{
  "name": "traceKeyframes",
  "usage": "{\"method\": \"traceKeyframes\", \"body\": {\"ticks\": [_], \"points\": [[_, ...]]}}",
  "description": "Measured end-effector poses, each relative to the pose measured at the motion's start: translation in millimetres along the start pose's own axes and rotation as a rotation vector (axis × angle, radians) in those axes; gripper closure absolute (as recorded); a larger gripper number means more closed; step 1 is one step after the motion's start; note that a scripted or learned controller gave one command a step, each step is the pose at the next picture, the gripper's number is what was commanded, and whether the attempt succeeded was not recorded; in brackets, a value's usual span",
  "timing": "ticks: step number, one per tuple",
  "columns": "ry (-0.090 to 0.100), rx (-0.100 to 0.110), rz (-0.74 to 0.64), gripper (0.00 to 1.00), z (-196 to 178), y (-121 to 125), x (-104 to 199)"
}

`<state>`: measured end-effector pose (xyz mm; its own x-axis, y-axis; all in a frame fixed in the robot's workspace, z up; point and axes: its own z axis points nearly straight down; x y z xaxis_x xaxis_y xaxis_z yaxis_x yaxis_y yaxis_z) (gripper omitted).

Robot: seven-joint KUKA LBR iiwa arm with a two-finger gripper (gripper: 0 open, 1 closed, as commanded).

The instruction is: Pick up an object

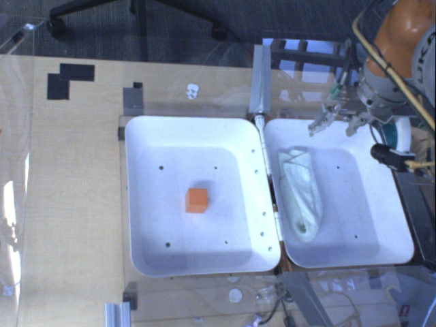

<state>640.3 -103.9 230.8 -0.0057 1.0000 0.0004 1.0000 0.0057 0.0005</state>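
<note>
Pincer (338, 123) fingers hang splayed apart and grasp nothing, poised above the far rim of the right bin (392, 251), at the end of the grey arm (402, 39) with its orange band that comes in from the right. Just below the pincer and slightly to its left, inside that same bin, lies a long pale object (302, 193) that looks like a clear plastic bag or wrapped bundle, though the view is too soft to say exactly what it is; it stretches from near the pincer toward the bin's near wall, lying along the bin's left side. Well to the left of the pincer, in the middle of the left bin (146, 251), sits a small orange cube (197, 200), upright and alone, apart from every wall. The two bins touch along their shared edge, on the wooden table (68, 182). Far to the pincer's left, black tape patches (68, 80) mark the table top. Beyond the table, an office chair base (136, 5) stands on the dark floor.
</note>
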Motion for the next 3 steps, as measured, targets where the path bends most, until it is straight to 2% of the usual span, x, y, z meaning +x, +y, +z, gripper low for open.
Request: {"method": "traceKeyframes", "body": {"ticks": [1,2,3], "points": [[-0.001,-0.011,0.043,0.00,131.6,-33.9,-9.1],[0.001,-0.012,0.043,1.00,120.9,-33.0,-7.5],[0.000,-0.002,0.173,1.00,21.6,-31.1,28.8]]}}
